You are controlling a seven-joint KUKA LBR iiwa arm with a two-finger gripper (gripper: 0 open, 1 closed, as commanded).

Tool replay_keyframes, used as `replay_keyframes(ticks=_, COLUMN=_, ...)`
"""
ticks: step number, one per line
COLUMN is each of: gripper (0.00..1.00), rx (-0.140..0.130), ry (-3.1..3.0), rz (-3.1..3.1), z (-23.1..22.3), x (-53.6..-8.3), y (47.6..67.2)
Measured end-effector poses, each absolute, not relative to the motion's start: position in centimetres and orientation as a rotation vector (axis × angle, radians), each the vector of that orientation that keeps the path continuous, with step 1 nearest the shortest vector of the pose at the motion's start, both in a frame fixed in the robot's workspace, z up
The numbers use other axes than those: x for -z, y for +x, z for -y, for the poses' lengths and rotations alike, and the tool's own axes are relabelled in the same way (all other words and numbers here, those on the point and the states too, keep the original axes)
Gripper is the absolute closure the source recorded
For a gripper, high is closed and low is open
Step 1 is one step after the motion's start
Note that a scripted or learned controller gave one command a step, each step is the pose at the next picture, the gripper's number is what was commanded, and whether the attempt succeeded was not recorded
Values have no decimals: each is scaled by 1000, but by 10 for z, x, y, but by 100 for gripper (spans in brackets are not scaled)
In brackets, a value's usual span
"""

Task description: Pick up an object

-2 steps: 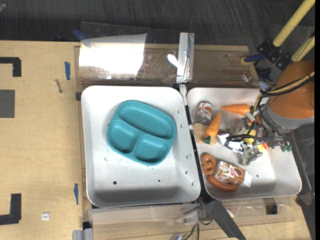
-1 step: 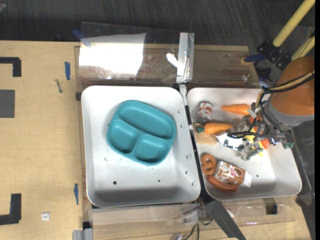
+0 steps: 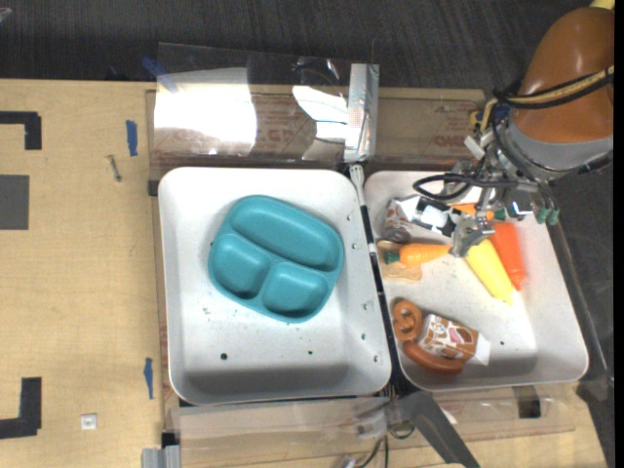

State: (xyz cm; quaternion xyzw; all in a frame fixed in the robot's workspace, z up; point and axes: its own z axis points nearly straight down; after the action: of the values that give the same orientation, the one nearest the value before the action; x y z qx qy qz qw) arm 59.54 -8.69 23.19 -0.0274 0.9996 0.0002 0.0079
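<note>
Your likeliest target is the yellow toy point(image 3: 490, 268) in the right bin point(image 3: 564, 344), lying against an orange one point(image 3: 510, 252) near the bin's far side. It looks light, rigid and smooth, so it may slip; take it across its narrow middle. The arm reaches in from the right, its tool point(image 3: 475, 224) hanging low just above those toys. You cannot tell how the tool is set.

Saw printed label on brown packet point(image 3: 449, 338) in right bin point(image 3: 546, 359); I could read no text.
</note>
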Motion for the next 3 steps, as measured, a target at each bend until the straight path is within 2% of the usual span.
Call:
replay_keyframes(ticks=1, gripper=100, rx=1, ry=-184, rz=-3127, z=114, x=-245, y=667)
replay_keyframes(ticks=2, gripper=0, rx=1, ry=-185, rz=-3126, z=114, x=-245, y=667)
replay_keyframes(ticks=3, gripper=0, rx=-3, ry=-69, rz=-3143, z=163, x=-129, y=653)
